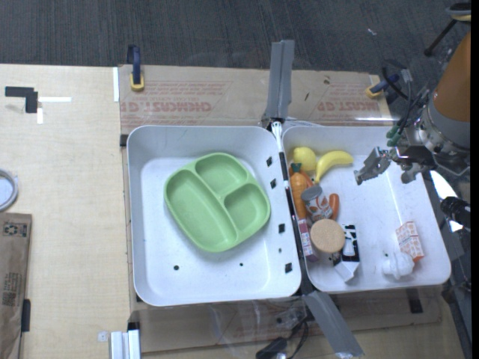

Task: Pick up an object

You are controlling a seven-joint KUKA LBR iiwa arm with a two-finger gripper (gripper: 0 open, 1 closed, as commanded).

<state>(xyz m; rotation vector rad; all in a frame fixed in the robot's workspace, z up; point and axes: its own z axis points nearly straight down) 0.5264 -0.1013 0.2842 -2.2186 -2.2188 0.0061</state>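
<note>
Both white bins (pixel 138 223) are being viewed from above at a slant by one fixed camera; the arm (pixel 449 103) is being framed at right.

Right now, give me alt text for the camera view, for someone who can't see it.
A robot gripper hovers above the right bin, which holds a banana, a carrot, a small carton and other clutter by its left wall. The left bin holds a green divided plate.

A pale wooden surface (pixel 67 170) meets dark grey carpeted floor (pixel 209 13) at the top; brown cardboard (pixel 224 99) lies clamped along its far edge.
</note>
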